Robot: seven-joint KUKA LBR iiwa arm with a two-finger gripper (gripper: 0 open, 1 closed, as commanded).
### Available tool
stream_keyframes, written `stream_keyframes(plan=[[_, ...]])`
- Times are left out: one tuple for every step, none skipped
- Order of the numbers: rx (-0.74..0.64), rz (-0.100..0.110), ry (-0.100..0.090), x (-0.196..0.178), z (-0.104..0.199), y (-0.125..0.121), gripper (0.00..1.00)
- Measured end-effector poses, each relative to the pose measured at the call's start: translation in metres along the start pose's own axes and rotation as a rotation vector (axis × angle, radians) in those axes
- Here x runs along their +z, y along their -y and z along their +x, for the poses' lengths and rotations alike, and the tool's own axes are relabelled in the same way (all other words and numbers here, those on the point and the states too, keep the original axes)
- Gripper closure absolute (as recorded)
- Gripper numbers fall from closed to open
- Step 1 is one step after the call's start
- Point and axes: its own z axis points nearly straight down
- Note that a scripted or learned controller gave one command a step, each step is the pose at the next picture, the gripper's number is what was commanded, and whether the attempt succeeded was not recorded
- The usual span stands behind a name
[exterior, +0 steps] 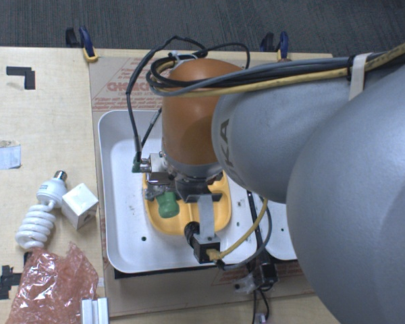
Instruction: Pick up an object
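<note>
Gripper (177, 193) sits low in the left white bin (118, 181), right over a yellow dish (219, 211) and green piece (167, 206) (can't tell if anything's grabbed), so nothing's lifted yet.

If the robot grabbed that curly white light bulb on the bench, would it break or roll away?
Probably fragile: the spiral bulb looks like thin glass tubing, so a hard squeeze might crack it. It lies on its side on the wooden bench, and its rounded coils suggest it may roll if nudged. It likely feels light, and smooth glass could slip.
</note>
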Motion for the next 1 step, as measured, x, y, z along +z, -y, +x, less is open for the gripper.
stream_keyframes(plan=[[0.004, 0.0, 0.0, 0.0118, -0.0272, 0.0114, 1.0]])
